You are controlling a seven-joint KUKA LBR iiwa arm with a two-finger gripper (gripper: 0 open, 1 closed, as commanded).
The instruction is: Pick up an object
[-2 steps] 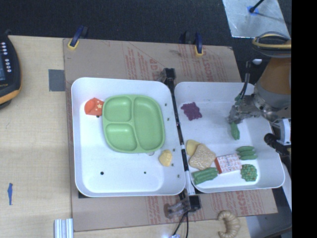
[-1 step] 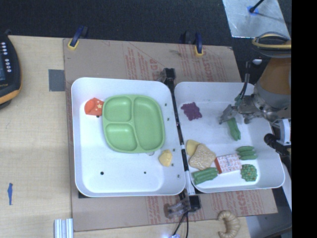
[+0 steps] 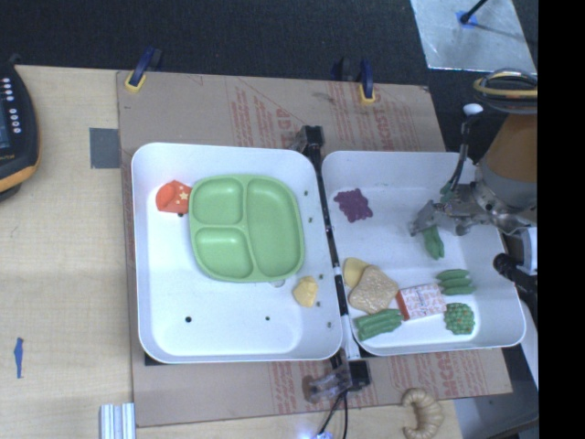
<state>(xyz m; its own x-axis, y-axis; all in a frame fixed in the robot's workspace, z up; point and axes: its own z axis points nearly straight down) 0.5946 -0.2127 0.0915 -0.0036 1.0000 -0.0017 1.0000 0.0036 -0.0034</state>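
Tool: the tool [image 3: 437, 224] is low over the right bin [image 3: 402, 167], near its right side; its fingers are spread apart, one at each side of the top of a small green vegetable [image 3: 433, 242].
Green vegetable: it lies in the right bin, just under the fingers; I cannot tell if they touch it.
Other things in right bin: purple piece [image 3: 353, 204], bread slice [image 3: 373, 291], red and white packet [image 3: 421, 301], broccoli [image 3: 459, 317].
Left bin [image 3: 151, 245]: green divided plate [image 3: 247, 226], red piece [image 3: 173, 197], yellow piece [image 3: 306, 291].
Counter [image 3: 64, 263]: it carries both bins.
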